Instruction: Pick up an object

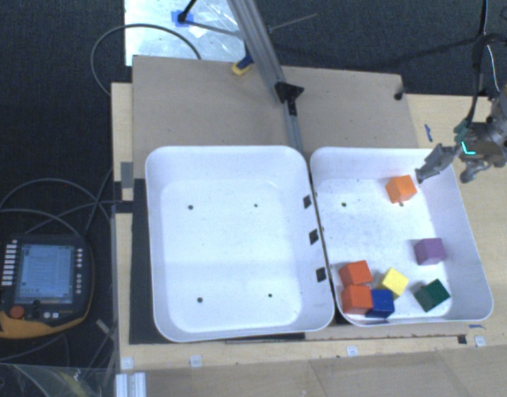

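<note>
- The small orange cube [400,188] sits in the right white plastic bin [472,246], just beside and below the gripper [448,165], nearest its left finger.
- Risk, as I judge it: descending off-centre, a finger could nudge the cube aside.
- Jaws appear spread, holding nothing.
</note>
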Robot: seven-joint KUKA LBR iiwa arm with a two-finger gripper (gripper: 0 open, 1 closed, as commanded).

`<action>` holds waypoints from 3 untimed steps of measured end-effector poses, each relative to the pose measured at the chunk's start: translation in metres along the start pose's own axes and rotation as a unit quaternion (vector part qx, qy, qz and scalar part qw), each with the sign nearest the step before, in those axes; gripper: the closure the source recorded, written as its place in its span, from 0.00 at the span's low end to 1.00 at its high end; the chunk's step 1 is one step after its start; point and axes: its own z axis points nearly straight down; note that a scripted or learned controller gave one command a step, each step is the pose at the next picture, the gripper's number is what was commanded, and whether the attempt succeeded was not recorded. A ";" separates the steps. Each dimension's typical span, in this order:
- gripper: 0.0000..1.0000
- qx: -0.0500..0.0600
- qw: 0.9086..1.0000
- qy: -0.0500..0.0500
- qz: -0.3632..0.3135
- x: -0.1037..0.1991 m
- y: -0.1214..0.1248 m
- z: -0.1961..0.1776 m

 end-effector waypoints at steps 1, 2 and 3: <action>0.00 0.002 1.000 0.000 0.002 -0.010 0.004 0.052; 0.00 0.003 1.000 0.000 0.001 -0.006 -0.002 0.112; 0.00 0.002 1.000 0.000 0.000 0.002 0.004 0.161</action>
